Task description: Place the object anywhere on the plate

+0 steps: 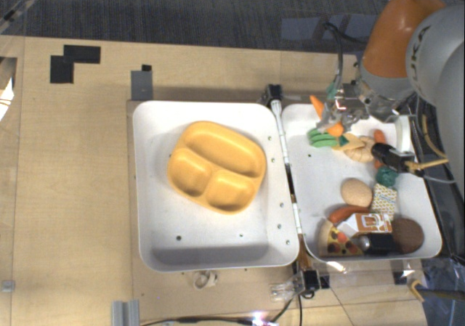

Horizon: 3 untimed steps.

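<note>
Cables [290, 295] lie at the desk's near edge, below the two bins. Gripper [340, 115] is seen low at the right bin's [320, 194] far edge, over a green and orange toy [328, 136]; a hold cannot be confirmed. Yellow plate [216, 165] sits mid left bin [156, 245]. A straight lift is advised before crossing the middle rims [287, 172]; open room is left all around the plate.
</note>
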### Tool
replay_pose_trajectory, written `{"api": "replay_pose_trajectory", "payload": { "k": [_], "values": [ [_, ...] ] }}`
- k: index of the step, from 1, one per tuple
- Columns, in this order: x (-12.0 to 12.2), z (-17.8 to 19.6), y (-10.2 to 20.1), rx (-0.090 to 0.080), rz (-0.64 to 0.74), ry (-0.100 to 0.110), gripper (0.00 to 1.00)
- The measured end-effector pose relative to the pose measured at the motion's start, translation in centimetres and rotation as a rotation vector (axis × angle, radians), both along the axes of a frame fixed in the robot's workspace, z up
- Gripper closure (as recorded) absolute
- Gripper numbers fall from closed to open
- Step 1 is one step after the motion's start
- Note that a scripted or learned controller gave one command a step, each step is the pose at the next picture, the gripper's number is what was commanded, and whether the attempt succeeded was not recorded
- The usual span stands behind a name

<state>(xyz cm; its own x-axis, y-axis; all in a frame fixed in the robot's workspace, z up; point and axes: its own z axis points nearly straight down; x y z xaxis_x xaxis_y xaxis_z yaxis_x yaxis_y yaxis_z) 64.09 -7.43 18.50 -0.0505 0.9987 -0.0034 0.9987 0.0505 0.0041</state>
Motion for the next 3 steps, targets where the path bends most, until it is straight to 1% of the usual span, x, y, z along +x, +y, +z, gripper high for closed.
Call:
{"api": "replay_pose_trajectory", "payload": {
  "k": [1,2,3],
  "values": [
    [-1.3,-0.1,9.0,0.006,-0.21,0.002,1.0],
    [-2.6,0.0,15.5,0.004,0.005,0.001,1.0],
    [-2.6,0.0,15.4,0.003,0.003,0.001,0.0]
  ]
}}
